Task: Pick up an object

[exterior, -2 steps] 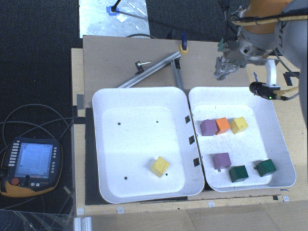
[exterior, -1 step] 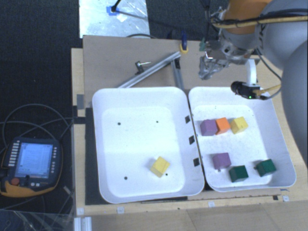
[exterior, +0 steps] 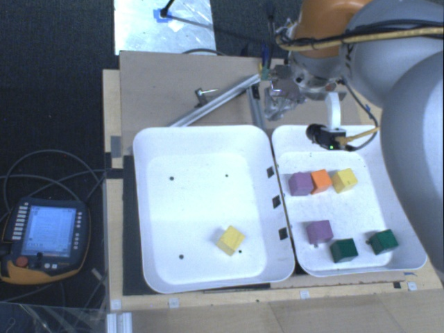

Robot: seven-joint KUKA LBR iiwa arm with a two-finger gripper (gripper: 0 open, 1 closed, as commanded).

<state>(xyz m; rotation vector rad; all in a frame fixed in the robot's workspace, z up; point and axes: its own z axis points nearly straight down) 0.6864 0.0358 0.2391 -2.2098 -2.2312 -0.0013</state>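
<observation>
Above the bins' far edge, gripper [exterior: 277,106], grip state unclear, hangs well apart from yellow block [exterior: 230,240].

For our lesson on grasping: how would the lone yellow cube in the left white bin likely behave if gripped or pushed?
The yellow cube looks solid with flat faces, so it would probably slide, not roll. Its small size suggests it is light. It sits skewed to the left bin's walls, so a push might turn it.

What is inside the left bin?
One yellow block lies in the left bin, near its front right part. A few small dark dots mark the floor. Nothing covers any part.
</observation>
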